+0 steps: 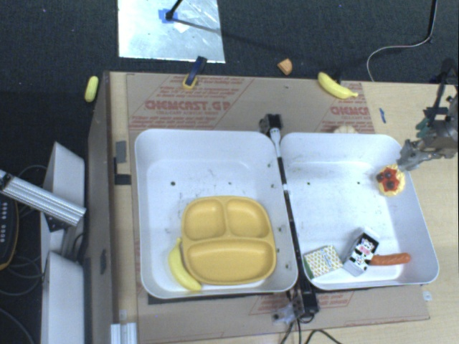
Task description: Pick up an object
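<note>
The right bin (337, 165) holds a small red and yellow pizza toy (391, 180) near its right wall. Along its front lie a green and white box (322, 261), a black and white carton (362, 253) and an orange sausage (389, 259). In the left bin (208, 149) a yellow divided plate (228, 239) lies with a banana (181, 267) tucked against its left front edge. My gripper (414, 153) hangs at the far right, just above and right of the pizza toy, over the right bin's back right corner, with nothing visibly in it.
On the bench behind the bins lie a second banana (336, 86), a small orange piece (285, 66) and a blue and yellow clip (193, 72). A black clamp (272, 124) sits on the divider between the bins. A yellow item (91, 88) rests by the bench's left edge.
</note>
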Controlling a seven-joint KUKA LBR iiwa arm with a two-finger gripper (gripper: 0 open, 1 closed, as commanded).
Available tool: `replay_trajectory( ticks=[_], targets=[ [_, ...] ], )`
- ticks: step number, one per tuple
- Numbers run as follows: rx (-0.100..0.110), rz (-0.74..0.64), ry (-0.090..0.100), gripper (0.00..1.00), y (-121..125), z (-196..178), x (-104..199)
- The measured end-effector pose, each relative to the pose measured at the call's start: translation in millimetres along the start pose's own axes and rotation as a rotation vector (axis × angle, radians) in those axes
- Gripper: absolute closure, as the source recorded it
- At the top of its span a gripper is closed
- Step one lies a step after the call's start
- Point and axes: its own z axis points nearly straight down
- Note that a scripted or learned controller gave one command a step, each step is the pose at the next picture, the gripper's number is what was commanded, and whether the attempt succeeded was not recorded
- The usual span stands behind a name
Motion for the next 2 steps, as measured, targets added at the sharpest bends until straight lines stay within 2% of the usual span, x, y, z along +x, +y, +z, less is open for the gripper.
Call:
replay_trajectory(
  ticks=[1,2],
  targets=[
    [0.0,0.001,0.0,0.0,0,0,0],
    [0.013,0.008,-0.001,0.0,33,35,-20]
  ],
)
